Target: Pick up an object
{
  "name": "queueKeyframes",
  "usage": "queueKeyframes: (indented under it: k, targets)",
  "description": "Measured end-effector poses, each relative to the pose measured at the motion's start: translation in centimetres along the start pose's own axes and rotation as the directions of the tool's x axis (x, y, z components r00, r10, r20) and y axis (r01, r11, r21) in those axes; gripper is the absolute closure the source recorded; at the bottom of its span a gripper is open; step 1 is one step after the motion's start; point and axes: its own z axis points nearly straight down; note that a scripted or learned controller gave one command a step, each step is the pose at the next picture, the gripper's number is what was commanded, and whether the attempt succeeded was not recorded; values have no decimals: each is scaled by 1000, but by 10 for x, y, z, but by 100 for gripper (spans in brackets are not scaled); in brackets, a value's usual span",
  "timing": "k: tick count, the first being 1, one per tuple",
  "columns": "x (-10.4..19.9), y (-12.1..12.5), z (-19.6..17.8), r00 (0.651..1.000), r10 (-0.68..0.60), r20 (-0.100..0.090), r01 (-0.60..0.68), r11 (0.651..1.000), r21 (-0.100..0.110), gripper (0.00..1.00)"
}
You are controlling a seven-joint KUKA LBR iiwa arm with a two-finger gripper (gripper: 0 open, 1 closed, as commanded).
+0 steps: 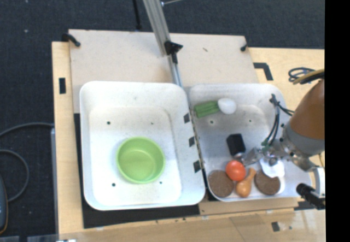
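Observation:
The right bin (257, 93) holds several small objects. A green block (206, 108) and a white egg-shaped piece (227, 106) lie at its far side. A black block (235, 143) sits mid-bin. Along the near wall lie a red ball (235, 170), two brown discs (220, 183) (267, 184) and an orange pear-shaped piece (246, 184). My gripper (266, 157) hangs low at the bin's right side, over a white object (272, 169) between the red ball and the right brown disc. The arm's orange band (310, 111) and grey wrist cover the bin's right wall.
The left bin (104, 99) holds a green bowl (140, 159) near its front. A slanted metal post (158, 17) rises from the back, ending between the bins. Cables (304, 74) lie at the far right of the bench.

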Motion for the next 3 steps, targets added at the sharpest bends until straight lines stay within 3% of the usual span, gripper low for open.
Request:
queueKeyframes:
  k: [1,3]
  targets:
    - [-2,3,-15,1000,5,3,-5,1000,-10,100]
    - [-16,3,-121,1000,-3,4,3,1000,-12,100]
